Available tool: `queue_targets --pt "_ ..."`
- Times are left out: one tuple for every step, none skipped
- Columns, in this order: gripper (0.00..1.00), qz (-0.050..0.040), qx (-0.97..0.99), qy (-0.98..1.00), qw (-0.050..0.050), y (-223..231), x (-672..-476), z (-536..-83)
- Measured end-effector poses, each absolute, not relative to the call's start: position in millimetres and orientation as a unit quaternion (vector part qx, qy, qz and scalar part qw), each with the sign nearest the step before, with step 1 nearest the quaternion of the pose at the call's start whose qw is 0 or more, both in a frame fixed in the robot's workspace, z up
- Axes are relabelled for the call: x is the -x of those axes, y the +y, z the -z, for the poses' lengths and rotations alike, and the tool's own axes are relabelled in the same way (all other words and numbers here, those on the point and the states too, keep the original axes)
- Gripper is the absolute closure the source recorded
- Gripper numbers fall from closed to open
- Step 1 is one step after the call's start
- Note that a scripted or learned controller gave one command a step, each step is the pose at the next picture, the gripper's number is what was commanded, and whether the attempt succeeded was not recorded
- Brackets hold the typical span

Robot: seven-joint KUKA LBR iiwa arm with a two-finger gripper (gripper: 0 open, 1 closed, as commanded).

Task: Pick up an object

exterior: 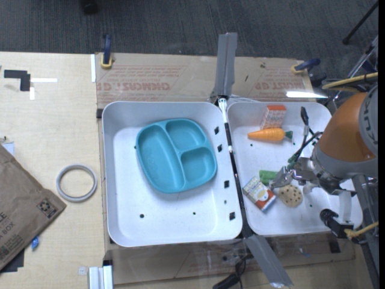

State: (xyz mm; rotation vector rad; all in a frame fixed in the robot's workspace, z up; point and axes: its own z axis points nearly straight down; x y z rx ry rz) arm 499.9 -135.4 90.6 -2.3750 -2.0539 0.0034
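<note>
**Operator:** Where was the gripper when you stopped the recording?

**Observer:** Your gripper (287, 179) was low in the right bin (313, 224), near its middle. The arm (349, 134) came in from the right, orange band uppermost. The metal tip sat just above a round speckled cookie (291, 195) and just beside a green piece (269, 176).

**Operator:** And the jaws? Open or closed?

**Observer:** You could not have told from that view. The fingers were a small bright tangle seen from above, with cables across them, so I cannot tell how wide they stood. Nothing showed clearly between them. The tip looked close to the cookie, perhaps touching it, but contact could not be made out.

**Operator:** What else lay in that bin?

**Observer:** A small red and white packet (258, 193) lay tilted just left of the cookie, touching or nearly touching the green piece. A carrot (267, 135) lay further back, well apart from the gripper, with a small orange and white box (275, 114) just behind it.

**Operator:** And the left bin?

**Observer:** You had a blue divided plate (175, 155) lying flat in the left bin (120, 209), towards its back. A tape ring (76, 182) rested on the bench (48, 131) to the left, near a cardboard box (18, 206).
</note>
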Motion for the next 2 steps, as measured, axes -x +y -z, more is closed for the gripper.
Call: queue_targets --pt "1.00 -0.0010 0.757 -0.653 0.001 -136.3 -500.1 -99.8" --pt "0.00 -0.0011 0.757 -0.653 0.001 -136.4 -500.1 -99.8"
